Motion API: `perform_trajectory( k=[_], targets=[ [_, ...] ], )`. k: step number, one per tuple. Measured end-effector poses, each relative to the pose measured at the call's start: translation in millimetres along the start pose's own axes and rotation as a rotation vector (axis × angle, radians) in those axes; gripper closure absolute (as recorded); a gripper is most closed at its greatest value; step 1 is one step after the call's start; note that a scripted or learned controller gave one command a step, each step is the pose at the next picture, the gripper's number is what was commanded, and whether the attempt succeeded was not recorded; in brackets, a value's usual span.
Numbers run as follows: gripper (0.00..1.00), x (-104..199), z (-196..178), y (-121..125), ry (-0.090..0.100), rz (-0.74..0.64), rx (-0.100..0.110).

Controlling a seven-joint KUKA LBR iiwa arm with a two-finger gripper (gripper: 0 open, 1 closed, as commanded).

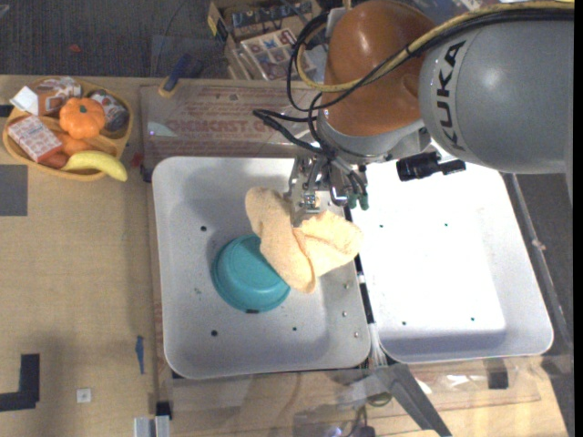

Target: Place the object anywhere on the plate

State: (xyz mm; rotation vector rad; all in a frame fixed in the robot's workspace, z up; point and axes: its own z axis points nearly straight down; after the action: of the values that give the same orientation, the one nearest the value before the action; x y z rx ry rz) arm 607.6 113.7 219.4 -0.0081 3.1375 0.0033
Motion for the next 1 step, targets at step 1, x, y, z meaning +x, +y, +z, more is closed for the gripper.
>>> perform_trajectory(
  k=[1],
  targets=[
    [1.0, 7.8, 0.6, 44.8, -0.001, 0.001, -0.001]
  ],
)
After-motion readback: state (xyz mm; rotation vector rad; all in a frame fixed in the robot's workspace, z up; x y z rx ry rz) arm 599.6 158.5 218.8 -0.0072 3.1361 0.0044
